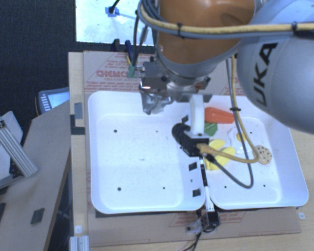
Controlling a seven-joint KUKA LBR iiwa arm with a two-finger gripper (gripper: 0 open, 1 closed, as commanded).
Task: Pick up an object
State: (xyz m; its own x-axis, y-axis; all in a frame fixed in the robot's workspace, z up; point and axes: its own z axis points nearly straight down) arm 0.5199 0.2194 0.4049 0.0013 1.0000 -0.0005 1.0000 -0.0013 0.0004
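Observation:
My gripper (156, 103) hangs over the back edge of the left bin (120, 192), under the big orange wrist band. Nothing shows beneath its tip. The objects lie in the right bin (282, 192): an orange carrot (221, 115) with a green piece (211, 129) at its near end, a yellow object (223, 156) near the divider, and a round speckled cookie (262, 153) to its right. The gripper is to the left of all of them and touches none. The arm hides the back of the right bin.
A yellow cable (240, 140) loops down over the right bin above the objects. Both bins rest on a cardboard sheet (110, 72). A grey ribbed bar (10, 140) leans at the far left, off the bench.

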